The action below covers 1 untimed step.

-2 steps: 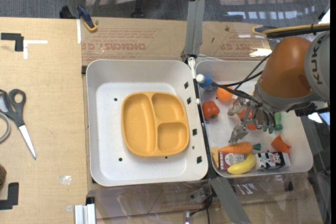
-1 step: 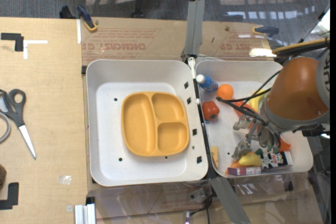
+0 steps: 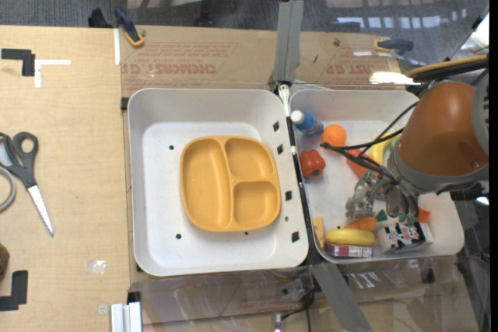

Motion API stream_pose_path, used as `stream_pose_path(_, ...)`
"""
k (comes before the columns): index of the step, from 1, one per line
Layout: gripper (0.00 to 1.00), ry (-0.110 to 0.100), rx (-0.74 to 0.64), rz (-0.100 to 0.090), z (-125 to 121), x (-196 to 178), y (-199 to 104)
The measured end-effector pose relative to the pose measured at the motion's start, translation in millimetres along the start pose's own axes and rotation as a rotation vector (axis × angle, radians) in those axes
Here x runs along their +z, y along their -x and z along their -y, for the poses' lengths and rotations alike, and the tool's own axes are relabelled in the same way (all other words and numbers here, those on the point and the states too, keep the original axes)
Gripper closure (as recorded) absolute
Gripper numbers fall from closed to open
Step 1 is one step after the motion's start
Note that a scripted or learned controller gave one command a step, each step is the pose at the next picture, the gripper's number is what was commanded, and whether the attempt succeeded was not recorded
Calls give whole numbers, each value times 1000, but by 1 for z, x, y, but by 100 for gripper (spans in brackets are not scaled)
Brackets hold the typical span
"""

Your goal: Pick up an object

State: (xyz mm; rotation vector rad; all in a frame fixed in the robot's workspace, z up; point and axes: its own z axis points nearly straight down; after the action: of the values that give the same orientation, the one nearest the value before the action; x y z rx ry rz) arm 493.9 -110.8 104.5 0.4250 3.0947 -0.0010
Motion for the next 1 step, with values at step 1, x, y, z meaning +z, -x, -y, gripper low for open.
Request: stream_pose_path(1, 100, 4, -386, 2, 0, 6, -10)
